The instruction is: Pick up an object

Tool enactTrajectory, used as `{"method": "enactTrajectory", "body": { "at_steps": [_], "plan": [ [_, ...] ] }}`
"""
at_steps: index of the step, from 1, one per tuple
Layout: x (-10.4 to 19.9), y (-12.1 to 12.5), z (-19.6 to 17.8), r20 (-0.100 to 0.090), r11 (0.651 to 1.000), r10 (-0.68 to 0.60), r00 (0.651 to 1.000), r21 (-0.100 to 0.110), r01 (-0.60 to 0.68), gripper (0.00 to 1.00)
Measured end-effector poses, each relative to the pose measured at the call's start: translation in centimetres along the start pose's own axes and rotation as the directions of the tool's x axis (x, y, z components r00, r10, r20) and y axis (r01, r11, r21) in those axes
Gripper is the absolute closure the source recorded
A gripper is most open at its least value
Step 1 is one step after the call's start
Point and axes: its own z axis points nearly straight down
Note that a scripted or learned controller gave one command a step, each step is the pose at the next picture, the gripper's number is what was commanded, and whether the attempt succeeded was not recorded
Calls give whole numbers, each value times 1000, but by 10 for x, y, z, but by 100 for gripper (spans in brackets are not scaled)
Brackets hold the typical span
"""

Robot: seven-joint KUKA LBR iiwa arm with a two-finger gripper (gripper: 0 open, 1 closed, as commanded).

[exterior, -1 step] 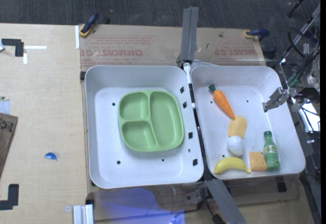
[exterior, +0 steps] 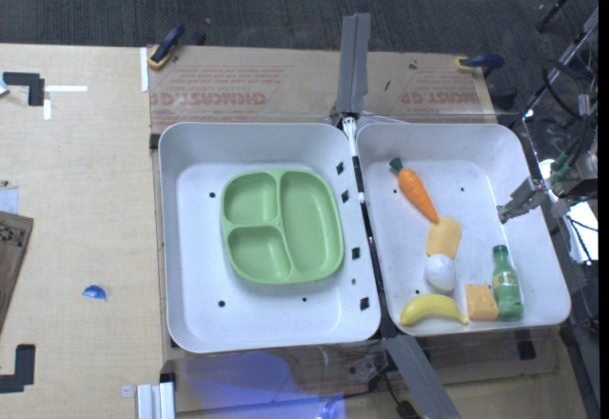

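Note:
The right white bin (exterior: 476,149) holds several objects. An orange carrot (exterior: 417,193) lies near its back. Below the carrot come a pale yellow block (exterior: 443,238) and a white ball (exterior: 439,270). Along the front wall lie a yellow banana (exterior: 433,311), an orange wedge (exterior: 481,301) and a green bottle (exterior: 505,282). My gripper (exterior: 519,205) shows as a grey shape at this bin's right rim, above and behind the bottle. It is apart from every object.
The left white bin (exterior: 190,217) holds a green divided plate (exterior: 283,225). A grey post (exterior: 353,65) rises behind the seam between the bins. Cables and dark gear (exterior: 571,122) crowd the right side. The wooden bench (exterior: 67,217) extends left.

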Motion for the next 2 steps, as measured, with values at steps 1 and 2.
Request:
{"method": "enactTrajectory", "body": {
  "at_steps": [1,2],
  "plan": [
    [0,0,2,-1,1000,-1,1000,5,1,0],
    [8,82,132,-3,949,-314,949,4,314,0]
  ]
}}
